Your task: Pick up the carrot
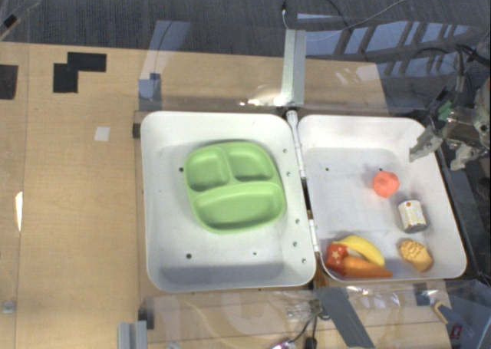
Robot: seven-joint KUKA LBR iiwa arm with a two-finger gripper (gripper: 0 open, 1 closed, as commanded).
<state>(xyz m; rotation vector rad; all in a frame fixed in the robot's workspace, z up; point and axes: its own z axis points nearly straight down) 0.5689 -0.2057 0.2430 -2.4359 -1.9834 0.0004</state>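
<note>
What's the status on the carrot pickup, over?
Claw open, at right bin's far right edge, holding nothing. Carrot in near-left corner, untouched. Banana and red fruit pressed against it.

Tool (441,148) at far right edge, fingers spread, nothing between them.

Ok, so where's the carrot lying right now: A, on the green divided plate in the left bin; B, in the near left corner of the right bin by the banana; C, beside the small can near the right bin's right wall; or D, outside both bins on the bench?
B: the carrot lies in the right bin's near left corner, just below the banana.
</note>
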